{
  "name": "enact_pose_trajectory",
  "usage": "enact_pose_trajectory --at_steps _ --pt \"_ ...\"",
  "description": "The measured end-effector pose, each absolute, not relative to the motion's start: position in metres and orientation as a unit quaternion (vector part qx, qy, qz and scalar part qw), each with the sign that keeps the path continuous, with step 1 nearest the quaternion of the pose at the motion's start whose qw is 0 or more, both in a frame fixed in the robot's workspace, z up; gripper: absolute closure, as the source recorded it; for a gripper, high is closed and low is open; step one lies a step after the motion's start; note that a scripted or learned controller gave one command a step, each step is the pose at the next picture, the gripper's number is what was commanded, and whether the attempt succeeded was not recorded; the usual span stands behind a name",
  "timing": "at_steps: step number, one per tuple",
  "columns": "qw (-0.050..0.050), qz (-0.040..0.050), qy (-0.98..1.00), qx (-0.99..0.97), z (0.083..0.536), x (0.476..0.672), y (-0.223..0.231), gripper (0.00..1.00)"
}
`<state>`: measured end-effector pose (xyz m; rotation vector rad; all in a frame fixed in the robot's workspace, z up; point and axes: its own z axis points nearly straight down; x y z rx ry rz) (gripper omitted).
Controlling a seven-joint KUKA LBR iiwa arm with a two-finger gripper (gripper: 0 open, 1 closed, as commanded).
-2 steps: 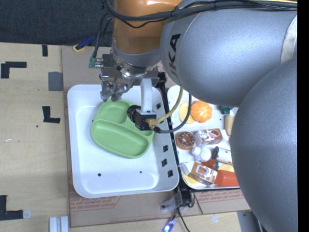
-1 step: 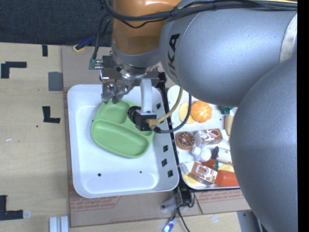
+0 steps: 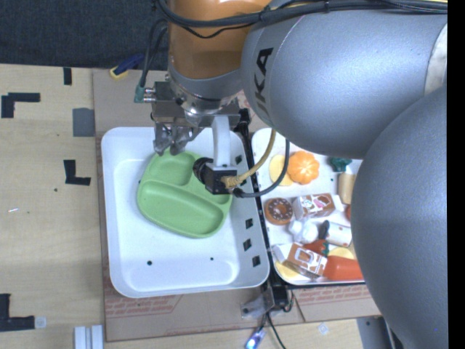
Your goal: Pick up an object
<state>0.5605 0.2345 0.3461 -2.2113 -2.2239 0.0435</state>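
A green two-compartment tray lies tilted in the left white bin. My gripper hangs over the tray's far edge, its dark fingers pointing down at the rim. The orange-banded wrist rises above it. The right bin holds an orange, a chocolate doughnut, a red bottle and several small packets.
The big grey arm covers the upper right and much of the right bin. A black cable loop dangles over the tray's right side. Bare bin floor lies in front of the tray. The wooden bench spreads out to the left.
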Motion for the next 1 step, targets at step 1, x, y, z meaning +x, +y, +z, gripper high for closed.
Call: enact_pose_trajectory --at_steps 1 --pt "0.003 0.0187 -0.709 -0.704 0.3510 0.5609 0.2351 1.00"
